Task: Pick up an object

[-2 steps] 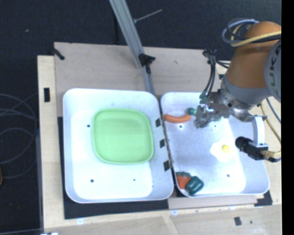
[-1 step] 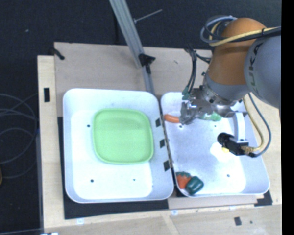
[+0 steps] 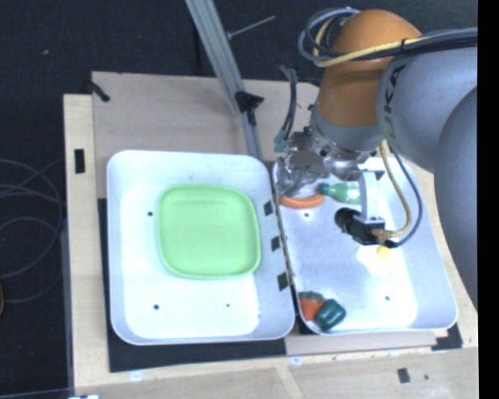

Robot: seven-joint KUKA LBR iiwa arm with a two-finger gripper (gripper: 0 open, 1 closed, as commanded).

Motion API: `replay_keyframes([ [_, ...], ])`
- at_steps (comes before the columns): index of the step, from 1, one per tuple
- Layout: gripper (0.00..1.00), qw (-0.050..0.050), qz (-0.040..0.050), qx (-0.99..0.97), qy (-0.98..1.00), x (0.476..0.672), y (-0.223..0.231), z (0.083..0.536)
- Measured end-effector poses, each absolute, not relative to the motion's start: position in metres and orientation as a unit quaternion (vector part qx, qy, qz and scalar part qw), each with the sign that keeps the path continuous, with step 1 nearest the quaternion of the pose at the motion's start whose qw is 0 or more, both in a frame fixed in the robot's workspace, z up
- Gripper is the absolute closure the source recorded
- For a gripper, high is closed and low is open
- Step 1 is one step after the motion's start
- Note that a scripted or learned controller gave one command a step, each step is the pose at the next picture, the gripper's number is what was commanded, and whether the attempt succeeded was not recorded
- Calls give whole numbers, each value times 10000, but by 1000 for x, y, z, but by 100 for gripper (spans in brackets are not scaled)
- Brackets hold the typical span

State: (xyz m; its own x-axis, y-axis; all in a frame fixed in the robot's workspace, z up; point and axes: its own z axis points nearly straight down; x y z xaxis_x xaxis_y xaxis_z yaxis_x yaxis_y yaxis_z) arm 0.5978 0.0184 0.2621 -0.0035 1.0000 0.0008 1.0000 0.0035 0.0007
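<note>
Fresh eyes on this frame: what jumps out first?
The pale green square plate lying flat in the middle of the left bin grabs attention first. Next, the grey arm's orange band looms over the top of the right bin, with the gripper down near the divider by an orange piece. Small orange and teal items sit in that bin's near left corner.
</note>
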Motion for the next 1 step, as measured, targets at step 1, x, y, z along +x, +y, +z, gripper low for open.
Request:
replay_keyframes([
  [1, 100, -1, -4, -7062, -7080, 616, 57, 262],
])
